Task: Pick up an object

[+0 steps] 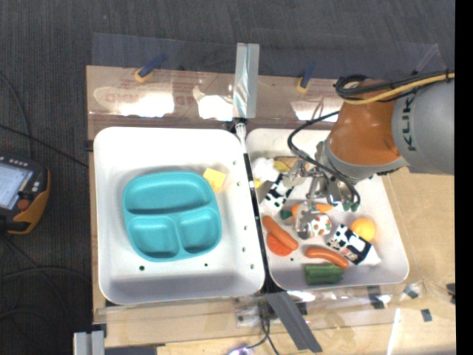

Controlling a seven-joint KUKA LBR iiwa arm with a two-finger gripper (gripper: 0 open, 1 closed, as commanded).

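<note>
so, objects: a heap of small toys lies in the right bin [392,261], all on its floor.
nearest the gripper: a white ball with red dots [320,225] and a small orange piece [302,210], just under the fingertips.
front of the heap: a red-orange pepper shape [278,237], a red sausage shape [325,255] and a green block [323,274].
right of the heap: a black-and-white cow toy [347,242] touching a yellow-orange ball [363,228].
left of the heap: a second black-and-white toy [276,193] near the divider.
gripper [319,195]: low over the heap's middle, pointing down; whether it is parted or closed, i cannot tell, and nothing is visibly held.
arm [425,128]: reaches in from the right, orange band [361,137] above the wrist, cables looping over it.
left bin [111,272]: holds a teal compartment tray [173,214], with a yellow block [215,178] touching its far right corner.
</note>
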